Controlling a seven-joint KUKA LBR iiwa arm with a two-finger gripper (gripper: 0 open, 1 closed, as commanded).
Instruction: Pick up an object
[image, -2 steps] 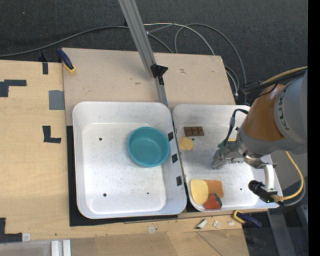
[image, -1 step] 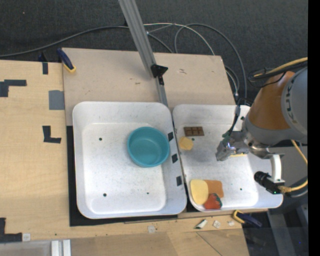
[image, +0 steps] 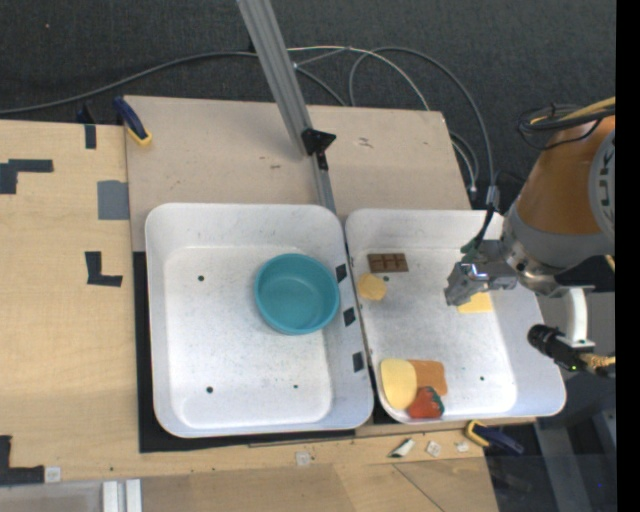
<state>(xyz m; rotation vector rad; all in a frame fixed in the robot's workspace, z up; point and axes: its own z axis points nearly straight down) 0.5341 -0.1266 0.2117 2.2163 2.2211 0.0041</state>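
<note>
My gripper (image: 462, 287) hangs over the right bin (image: 520, 395), toward its right side, pointing down and to the left. A yellow flat piece (image: 477, 303) lies right beside it, partly under the wrist. Further left in this bin lie a brown chocolate bar (image: 387, 263) and a small pale yellow round piece (image: 372, 289). At the bin's front sit a yellow slice (image: 397, 380), an orange slab (image: 431, 375) and a red item (image: 426, 404), bunched together. A teal bowl (image: 296, 292) stands in the left bin (image: 190, 400).
A grey camera pole (image: 285, 85) rises from behind the bins with a black clamp (image: 318, 141). Cables (image: 430, 70) loop at the back. A blue and yellow clip (image: 133, 121) lies at the back left. Small scraps (image: 430, 447) lie on the bench front.
</note>
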